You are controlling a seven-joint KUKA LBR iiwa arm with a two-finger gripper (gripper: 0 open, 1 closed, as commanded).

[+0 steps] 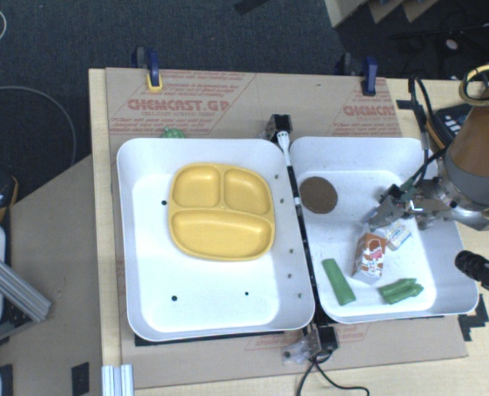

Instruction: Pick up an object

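The right bin (355,153) holds a brown round disc (317,195), a small red-and-white packet (370,256), a flat green stick (338,281) and a green pod-shaped piece (399,289). My gripper (390,211) hangs low over the right part of this bin, just above the packet's upper end. Nothing shows between its fingers. A yellow divided plate (222,211) lies in the left bin (145,246).
The arm's orange band (481,143) and grey wrist cross the right bin's right side. Black cables run by the arm at the far right. Blue clamps (152,64) hold the cardboard base at the back edge.
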